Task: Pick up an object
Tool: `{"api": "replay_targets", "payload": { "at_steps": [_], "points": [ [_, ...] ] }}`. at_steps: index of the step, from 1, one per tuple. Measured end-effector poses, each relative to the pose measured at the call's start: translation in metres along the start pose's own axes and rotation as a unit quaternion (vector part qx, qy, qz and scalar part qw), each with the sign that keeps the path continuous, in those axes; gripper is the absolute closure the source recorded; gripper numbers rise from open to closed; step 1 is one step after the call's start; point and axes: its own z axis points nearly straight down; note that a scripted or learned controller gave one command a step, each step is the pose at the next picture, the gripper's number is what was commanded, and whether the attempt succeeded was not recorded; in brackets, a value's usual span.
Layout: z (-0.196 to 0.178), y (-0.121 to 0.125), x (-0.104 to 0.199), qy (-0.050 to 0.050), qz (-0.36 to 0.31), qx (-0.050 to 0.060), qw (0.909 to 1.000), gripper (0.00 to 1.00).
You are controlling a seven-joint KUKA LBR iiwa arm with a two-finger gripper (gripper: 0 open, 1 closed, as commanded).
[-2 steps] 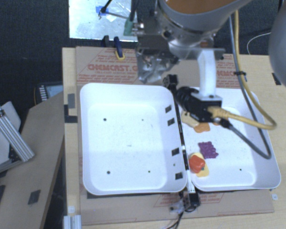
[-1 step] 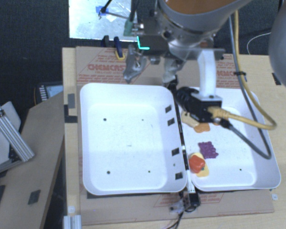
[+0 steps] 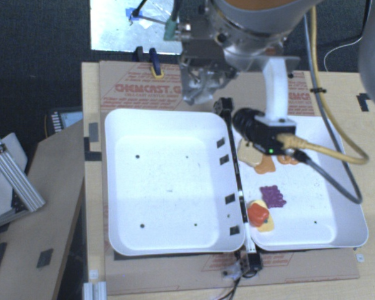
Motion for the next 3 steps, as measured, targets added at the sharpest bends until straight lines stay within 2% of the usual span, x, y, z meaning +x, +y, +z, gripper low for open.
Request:
{"api": "replay_targets", "payload": {
  "at_steps": [1, 2, 3],
  "points": [
    [0.136, 0.030, -0.002, -0.005, 0.008, 0.008, 0.9999, 1.00],
    [0.016, 0.082, -0.007, 0.000, 0.008, -0.005, 1.0000, 1.00],
    [0.021, 0.005, -0.111, -0.002, 0.012, 0.001, 0.9999, 1.00]
  ]
}}
